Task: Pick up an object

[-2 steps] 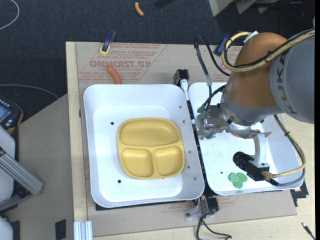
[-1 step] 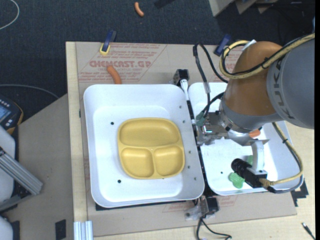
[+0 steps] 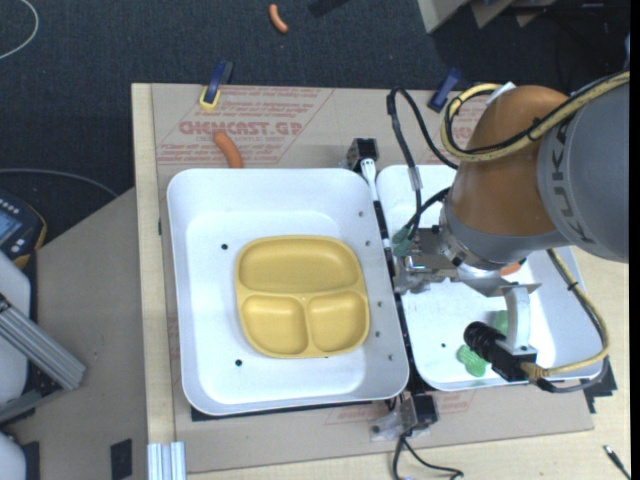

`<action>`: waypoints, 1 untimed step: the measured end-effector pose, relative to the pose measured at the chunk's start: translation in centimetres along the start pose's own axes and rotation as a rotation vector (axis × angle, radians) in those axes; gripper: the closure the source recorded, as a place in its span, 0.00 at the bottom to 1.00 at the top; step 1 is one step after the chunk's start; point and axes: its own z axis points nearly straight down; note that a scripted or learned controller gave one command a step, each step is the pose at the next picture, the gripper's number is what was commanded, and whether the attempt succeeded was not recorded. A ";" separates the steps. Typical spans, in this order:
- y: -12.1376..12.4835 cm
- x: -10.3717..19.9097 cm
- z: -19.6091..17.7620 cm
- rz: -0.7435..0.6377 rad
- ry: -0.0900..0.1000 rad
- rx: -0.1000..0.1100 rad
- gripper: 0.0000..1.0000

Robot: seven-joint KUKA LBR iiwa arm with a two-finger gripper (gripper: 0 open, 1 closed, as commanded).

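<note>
A yellow plate (image 3: pixel 300 294) with three compartments lies in the middle of the left bin (image 3: pixel 195 268). The arm hangs over the right bin (image 3: pixel 570 318) and hides most of it. My gripper (image 3: pixel 418 264) is low at that bin's left wall, close to the divide between the bins. A small green object (image 3: pixel 470 361) lies near the right bin's front edge, partly covered by the robot's own parts. A sliver of something orange (image 3: pixel 512 267) peeks out from under the wrist. Nothing shows between the fingers.
An orange sausage-shaped piece (image 3: pixel 229 149) lies on the cardboard behind the left bin, and another (image 3: pixel 278 18) lies on the dark floor. A blue and yellow clamp (image 3: pixel 213 86) and a blue clamp (image 3: pixel 445 89) grip the board's far edge.
</note>
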 end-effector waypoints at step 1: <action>0.4 -0.1 0.4 0.001 -0.001 -0.001 1.00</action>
